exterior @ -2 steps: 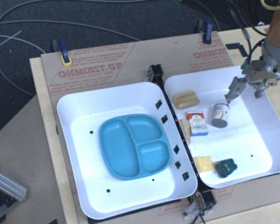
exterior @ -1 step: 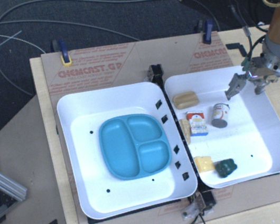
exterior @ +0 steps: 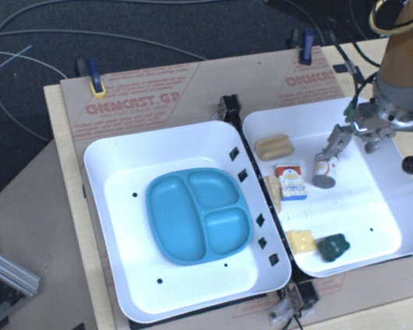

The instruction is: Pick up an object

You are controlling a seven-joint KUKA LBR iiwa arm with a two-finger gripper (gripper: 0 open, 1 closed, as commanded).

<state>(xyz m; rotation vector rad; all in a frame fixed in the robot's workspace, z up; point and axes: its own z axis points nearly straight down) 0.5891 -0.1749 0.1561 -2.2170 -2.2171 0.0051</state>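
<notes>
Grey jaws [exterior: 324, 171] over right bin [exterior: 389, 191] | open or closed: unclear | green object [exterior: 333, 247] indistinct

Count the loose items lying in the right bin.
4: a tan block at the back, a small carton mid-left, a yellow piece and a dark green object in front.

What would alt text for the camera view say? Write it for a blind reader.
A grey robot arm's hand hovers low in the right white bin, beside a small red-and-white carton, a tan block, a yellow piece and a dark green object. The left white bin holds a blue divided plate.
</notes>
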